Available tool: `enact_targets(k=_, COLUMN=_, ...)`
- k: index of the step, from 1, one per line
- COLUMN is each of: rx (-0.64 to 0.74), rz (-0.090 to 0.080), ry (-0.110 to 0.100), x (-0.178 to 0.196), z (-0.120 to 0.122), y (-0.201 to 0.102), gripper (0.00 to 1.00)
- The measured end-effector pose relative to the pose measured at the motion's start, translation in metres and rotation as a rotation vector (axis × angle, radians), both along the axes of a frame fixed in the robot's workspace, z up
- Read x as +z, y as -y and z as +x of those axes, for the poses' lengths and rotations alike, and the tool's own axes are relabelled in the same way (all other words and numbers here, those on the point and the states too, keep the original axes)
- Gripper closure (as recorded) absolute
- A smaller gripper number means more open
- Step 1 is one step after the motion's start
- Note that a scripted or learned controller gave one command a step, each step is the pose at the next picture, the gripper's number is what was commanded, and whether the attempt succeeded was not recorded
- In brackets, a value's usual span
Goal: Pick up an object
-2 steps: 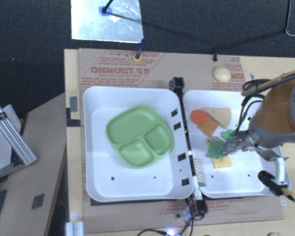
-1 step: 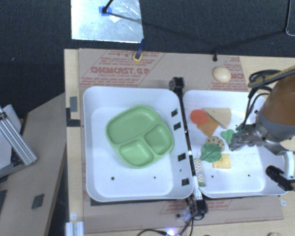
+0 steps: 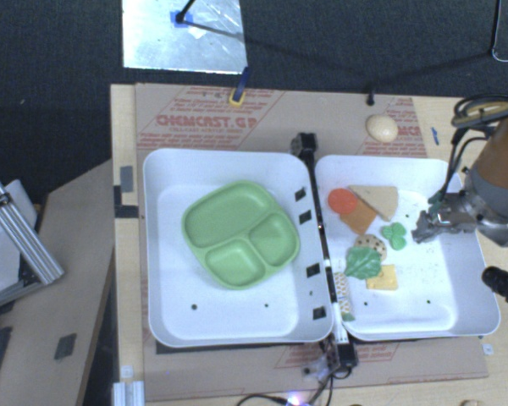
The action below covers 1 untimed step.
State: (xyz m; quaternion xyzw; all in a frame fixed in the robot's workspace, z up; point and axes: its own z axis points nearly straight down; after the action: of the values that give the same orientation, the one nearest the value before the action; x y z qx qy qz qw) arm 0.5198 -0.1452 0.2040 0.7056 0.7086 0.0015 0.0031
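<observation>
Two white bins on the tabletop (image 3: 127, 252), arm reaching in from the right.
A green divided plate (image 3: 240, 233) lies in the left bin (image 3: 165, 311). The gripper (image 3: 427, 224) hangs low over the right bin (image 3: 457, 311), nothing visibly held, just beside a green piece (image 3: 394, 234); nearby lie an orange piece (image 3: 350, 209), tan wedge (image 3: 378, 198), green leaf (image 3: 363, 263) and yellow square (image 3: 383, 277).

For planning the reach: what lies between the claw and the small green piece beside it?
Camera view: only bare white bin floor between the claw and the small green piece.
</observation>
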Motion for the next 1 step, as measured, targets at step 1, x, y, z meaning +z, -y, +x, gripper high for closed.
enact_targets(k=1, rx=0.001, rz=0.001, ry=-0.003, x=0.0211, z=0.0012, y=0.0001, gripper=1.00)
